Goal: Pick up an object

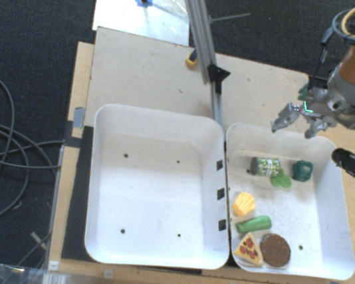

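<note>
My gripper [298, 124] hangs above the far rim of the right bin [336, 218], its two fingers spread apart with nothing between them. Below it in that bin lie a small can with a green label [265, 166], a light green piece [282, 180] and a dark green piece [302, 170]. Nearer the front sit a yellow shell-shaped piece [244, 204], a green pickle [255, 224], a pizza slice [250, 249] and a brown round patty [275, 250].
The left bin [149, 187] adjoins the right one along a shared rim with black clips. A slanted grey pole [205, 35] crosses the board behind the bins. Cables lie on the dark floor at left.
</note>
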Action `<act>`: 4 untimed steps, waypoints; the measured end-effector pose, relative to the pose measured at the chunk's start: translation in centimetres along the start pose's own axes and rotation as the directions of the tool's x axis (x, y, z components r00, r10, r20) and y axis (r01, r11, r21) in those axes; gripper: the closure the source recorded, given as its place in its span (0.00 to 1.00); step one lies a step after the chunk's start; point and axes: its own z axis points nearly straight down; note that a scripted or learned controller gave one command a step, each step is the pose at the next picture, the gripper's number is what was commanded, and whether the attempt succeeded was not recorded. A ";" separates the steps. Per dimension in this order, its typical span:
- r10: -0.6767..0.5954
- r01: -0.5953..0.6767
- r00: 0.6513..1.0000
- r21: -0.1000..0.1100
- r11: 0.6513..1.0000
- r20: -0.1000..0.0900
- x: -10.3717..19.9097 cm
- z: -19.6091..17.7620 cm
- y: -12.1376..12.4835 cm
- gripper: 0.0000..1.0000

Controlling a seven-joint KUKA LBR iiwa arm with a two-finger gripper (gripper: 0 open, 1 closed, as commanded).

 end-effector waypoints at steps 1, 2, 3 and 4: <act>0.004 -0.004 1.000 0.004 1.000 0.000 0.0 4.8 -1.0 0.00; 0.005 -0.005 1.000 0.005 1.000 -0.001 0.8 10.5 -1.6 0.00; 0.005 -0.005 1.000 -0.003 1.000 0.000 0.8 14.0 -1.4 0.00; 0.005 -0.005 1.000 -0.005 1.000 0.000 0.8 13.0 -1.4 1.00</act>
